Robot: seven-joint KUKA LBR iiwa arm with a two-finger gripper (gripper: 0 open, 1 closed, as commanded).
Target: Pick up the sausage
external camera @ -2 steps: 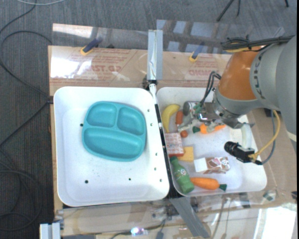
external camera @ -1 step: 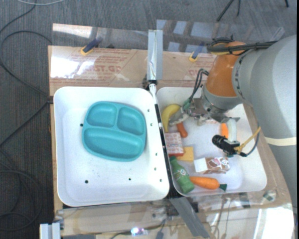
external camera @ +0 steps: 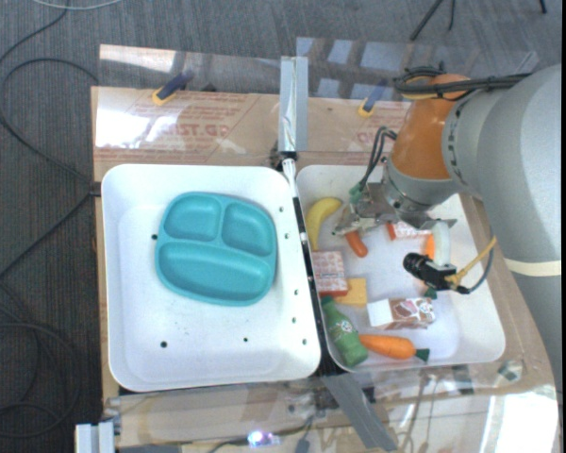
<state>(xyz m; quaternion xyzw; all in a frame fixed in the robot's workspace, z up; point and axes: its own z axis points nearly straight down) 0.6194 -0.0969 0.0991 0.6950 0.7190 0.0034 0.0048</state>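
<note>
Arm: grey KUKA arm (external camera: 509, 149) with orange band, reaching in from the frame's right over the right bin.
Left bin: shallow white bin (external camera: 132, 347), left of centre, holding a teal three-compartment plastic plate (external camera: 217, 248).
Right bin: shallow white bin (external camera: 481, 333), crowded with toy food.
Banana: yellow plastic banana (external camera: 321, 217), upper left of right bin.
Carrot: orange plastic carrot (external camera: 389, 346), near the bottom rim.
Hand: two-finger hand (external camera: 357, 223), released, fingers spread just above the sausage.
Sausage: small orange-red sausage (external camera: 357, 243), beside the banana, not grasped.

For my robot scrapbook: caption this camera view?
Grey robot hand hovers by small orange-red sausage in right white bin.
</note>
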